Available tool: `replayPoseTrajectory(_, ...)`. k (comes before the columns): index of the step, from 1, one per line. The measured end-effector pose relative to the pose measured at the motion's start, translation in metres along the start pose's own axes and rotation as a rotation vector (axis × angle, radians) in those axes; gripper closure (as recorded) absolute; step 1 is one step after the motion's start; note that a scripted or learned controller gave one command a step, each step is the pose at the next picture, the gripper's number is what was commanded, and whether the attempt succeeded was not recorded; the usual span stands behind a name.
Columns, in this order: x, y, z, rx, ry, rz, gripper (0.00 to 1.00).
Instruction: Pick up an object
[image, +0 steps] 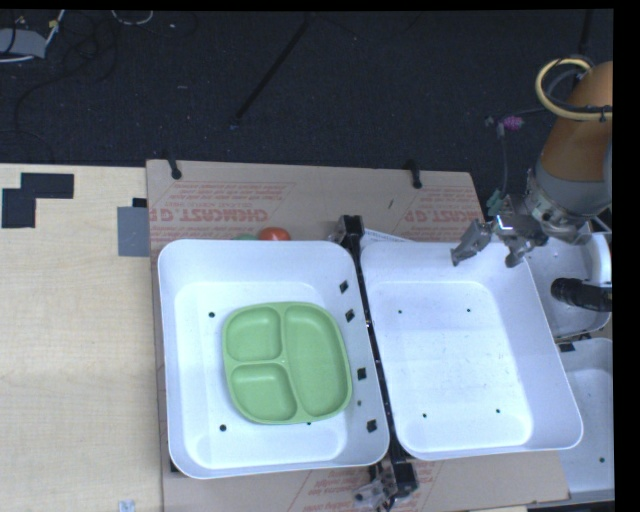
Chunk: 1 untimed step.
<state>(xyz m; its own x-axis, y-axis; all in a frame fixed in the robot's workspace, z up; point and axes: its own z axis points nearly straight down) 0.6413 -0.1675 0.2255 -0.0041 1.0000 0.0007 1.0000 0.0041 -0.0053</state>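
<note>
Green moulded plastic forms the only graspable item in the bins: one shallow, rounded-square divided plate with three compartments. It lies flat on the floor of the left white shallow plastic bin, slightly toward that bin's near right corner and turned a little out of line with the walls.

The two-finger gripper hangs over the far right corner of the right white shallow plastic bin, well apart from the plate. Its fingers are spread apart, with nothing between them.

Failure risks from this state:

1. Wrong bin. The gripper is above the right bin, whose floor carries nothing to grasp. A straight descent from here probably closes on air.
2. Flat target. The plate is low, wide and smooth. A grasp across its full width likely exceeds the finger spread; a grasp on the rim or a divider ridge offers a thin hold and may slip.
3. Wall contact. The plate's right edge is near the central divider between the bins, so a descent on that side may strike the bin wall or the black clips.
4. Tilt on lift. An edge grasp could let the plate pivot and drop.

Count:
- Bins: two.
- Green plates: one.
- Small red rounded object, behind the left bin's far wall on the brown cardboard sheet covering the desk: one.
- Grippers: one.
</note>
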Motion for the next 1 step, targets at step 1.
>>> replayPoseTrajectory(1, -0.0023, 0.0008, 0.0434, 0.000, 0.000, 0.003, 0.00)
